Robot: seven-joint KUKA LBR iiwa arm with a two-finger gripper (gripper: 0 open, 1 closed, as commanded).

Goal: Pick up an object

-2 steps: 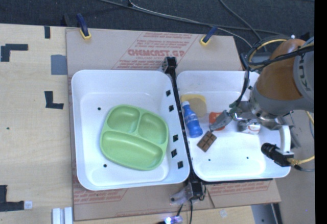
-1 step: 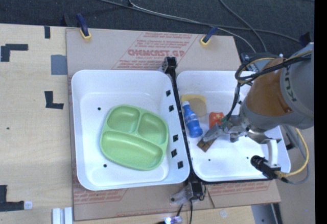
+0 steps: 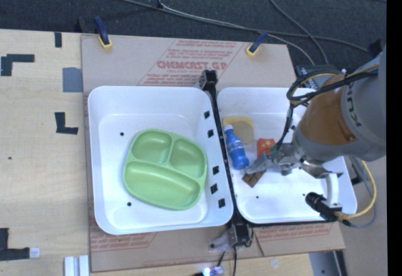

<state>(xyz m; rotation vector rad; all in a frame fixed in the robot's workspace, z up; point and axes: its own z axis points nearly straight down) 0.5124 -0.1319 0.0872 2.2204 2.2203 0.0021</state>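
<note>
In the right bin (image 3: 286, 205) lie a blue bottle (image 3: 236, 150), a yellow piece (image 3: 242, 126) behind it, a red object (image 3: 264, 145) and a small brown block (image 3: 253, 178). My gripper (image 3: 266, 162) hangs low over the bin's middle, just right of the blue bottle and partly covering the red object. The brown block sits right at the dark fingertips. I cannot make out whether anything is held.
The left bin (image 3: 107, 161) holds a green divided plate (image 3: 166, 168). A black divider (image 3: 217, 143) with clips runs between the bins. Both bins rest on a cardboard sheet (image 3: 188, 61) held by blue and yellow clamps. Cables cross the dark floor behind.
</note>
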